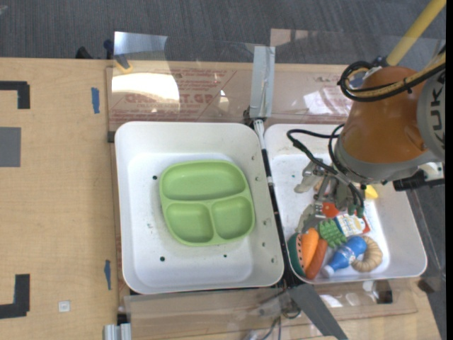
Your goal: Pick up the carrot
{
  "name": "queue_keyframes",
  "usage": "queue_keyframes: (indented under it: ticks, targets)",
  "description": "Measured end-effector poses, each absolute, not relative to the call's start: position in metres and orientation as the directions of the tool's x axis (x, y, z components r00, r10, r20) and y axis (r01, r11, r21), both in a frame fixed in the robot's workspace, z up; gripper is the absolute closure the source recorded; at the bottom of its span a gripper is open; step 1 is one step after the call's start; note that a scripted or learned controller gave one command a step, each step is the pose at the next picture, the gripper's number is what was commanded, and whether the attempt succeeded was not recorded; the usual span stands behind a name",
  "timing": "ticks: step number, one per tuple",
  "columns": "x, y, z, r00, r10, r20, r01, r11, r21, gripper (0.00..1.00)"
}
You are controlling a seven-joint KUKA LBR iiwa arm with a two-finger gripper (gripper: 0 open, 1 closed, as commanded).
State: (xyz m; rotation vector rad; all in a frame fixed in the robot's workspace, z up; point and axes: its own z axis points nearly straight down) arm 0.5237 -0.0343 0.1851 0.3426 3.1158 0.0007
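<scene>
Here, in the camera view, two shallow white plastic bins are sitting side by side on the wooden bench (49, 211). The left bin (134, 190) is carrying one smooth light-green three-compartment plate (207, 202). The right bin (403, 243) is holding a cluster of toys at its near end: one orange tapered plastic carrot (310, 252), one blue bottle-shaped toy (347, 255), one tan ring-shaped pretzel (369, 256) and one green knobbly piece (330, 231). The two-finger gripper (327, 202) is hovering just above that cluster, beside the carrot; whether it is released or clenched, I cannot tell.
</scene>
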Motion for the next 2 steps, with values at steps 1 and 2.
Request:
queue_keyframes:
  ticks: [1,2]
  targets:
    - [0.48,-0.026,0.185,-0.984,0.178,-0.002,0.178,0.984,0.001,0.0]
    - [0.563,-0.07,0.185,-0.908,0.419,-0.007,0.419,0.908,0.002,0.0]
